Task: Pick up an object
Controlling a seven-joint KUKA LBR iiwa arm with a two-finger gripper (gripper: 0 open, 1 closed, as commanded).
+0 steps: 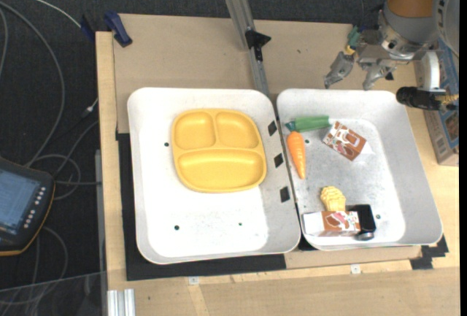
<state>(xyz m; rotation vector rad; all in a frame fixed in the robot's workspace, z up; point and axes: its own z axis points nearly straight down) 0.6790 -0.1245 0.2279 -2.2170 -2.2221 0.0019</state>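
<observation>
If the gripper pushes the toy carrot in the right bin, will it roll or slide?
The carrot looks round and tapered, so it would probably roll, curving toward its thin tip. It seems hard plastic, likely light and slippery. It lies by the bin wall, which may stop it.

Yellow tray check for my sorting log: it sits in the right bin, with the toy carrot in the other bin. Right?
Not quite. The camera view shows the yellow tray in the left bin, and the toy carrot in the right bin.

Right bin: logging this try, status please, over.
Gripper open, holding nothing, above the right bin's far rim. Carrot, two snack packets and yellow toy lie untouched. Nothing in the way.
</observation>
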